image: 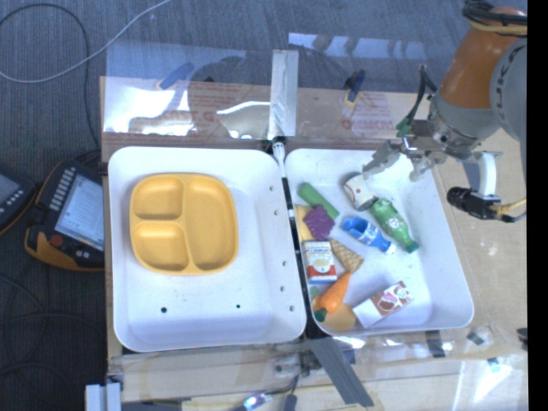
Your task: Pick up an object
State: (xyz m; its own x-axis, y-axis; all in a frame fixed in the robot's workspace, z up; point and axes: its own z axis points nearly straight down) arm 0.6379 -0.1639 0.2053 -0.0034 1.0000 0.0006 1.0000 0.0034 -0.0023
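Note:
The right bin (445, 255) holds several small items. Among them are a green bottle (396, 223), a blue bottle (366, 232), a white and brown can (360, 190), a green cucumber (318, 198), a purple piece (318, 222), a red and white carton (320, 261), a carrot (336, 291) and a small white box (383, 304). My gripper (401, 163) hangs over the bin's far right part, just beyond the can and the green bottle. It is open, with nothing between its fingers.
The left bin (154, 315) holds a yellow divided plate (183, 223). A raised rim (289, 229) separates the two bins. A teach pendant (64, 217) lies on the floor to the left. Clear panels stand behind the bins.

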